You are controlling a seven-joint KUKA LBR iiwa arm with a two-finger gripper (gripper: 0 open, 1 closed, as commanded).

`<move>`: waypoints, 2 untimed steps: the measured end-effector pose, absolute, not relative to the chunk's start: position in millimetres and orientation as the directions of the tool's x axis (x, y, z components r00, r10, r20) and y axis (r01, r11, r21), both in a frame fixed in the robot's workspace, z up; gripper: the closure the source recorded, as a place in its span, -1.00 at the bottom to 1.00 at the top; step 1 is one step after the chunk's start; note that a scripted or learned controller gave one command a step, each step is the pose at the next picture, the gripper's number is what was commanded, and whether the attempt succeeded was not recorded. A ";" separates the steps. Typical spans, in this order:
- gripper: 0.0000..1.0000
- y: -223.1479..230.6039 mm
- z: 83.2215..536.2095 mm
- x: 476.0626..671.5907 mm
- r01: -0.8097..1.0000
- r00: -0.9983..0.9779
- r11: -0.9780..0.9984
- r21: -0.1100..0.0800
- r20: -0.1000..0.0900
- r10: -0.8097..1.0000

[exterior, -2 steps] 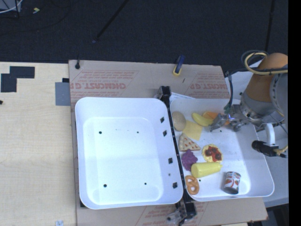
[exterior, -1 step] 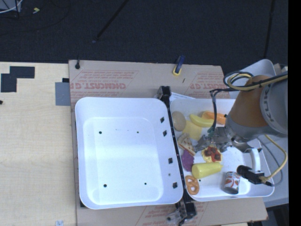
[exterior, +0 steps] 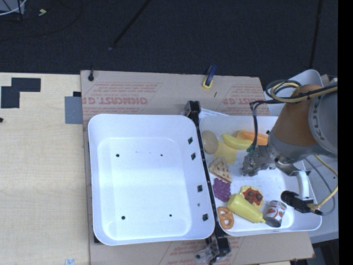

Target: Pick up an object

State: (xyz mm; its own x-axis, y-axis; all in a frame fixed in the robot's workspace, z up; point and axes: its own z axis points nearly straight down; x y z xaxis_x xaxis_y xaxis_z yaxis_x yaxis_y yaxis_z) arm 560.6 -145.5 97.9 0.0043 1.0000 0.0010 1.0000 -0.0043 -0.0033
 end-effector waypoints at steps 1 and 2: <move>1.00 -16.7 193.5 592.8 1.000 -0.014 0.014 0.008 0.005 1.000; 1.00 -12.6 186.9 555.2 1.000 0.003 -0.003 -0.007 0.001 1.000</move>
